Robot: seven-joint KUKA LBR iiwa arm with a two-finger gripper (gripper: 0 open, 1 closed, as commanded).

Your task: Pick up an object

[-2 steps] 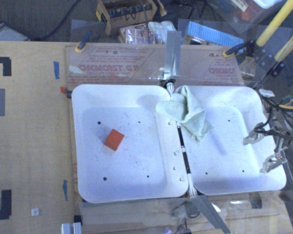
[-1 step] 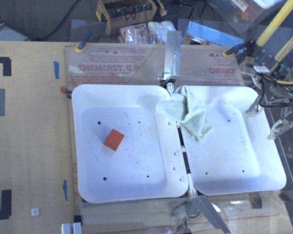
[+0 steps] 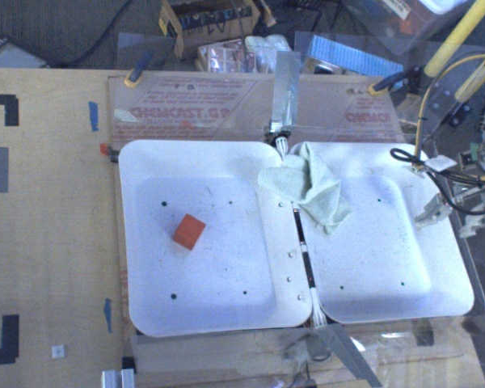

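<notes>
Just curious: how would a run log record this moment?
block: left bin | cloth: across both bins | pick: not yet done

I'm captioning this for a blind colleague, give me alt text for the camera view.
Two shallow white bins sit side by side on a wooden bench; the left bin holds an orange block. A pale green cloth drapes across the divide into the right bin.
</notes>
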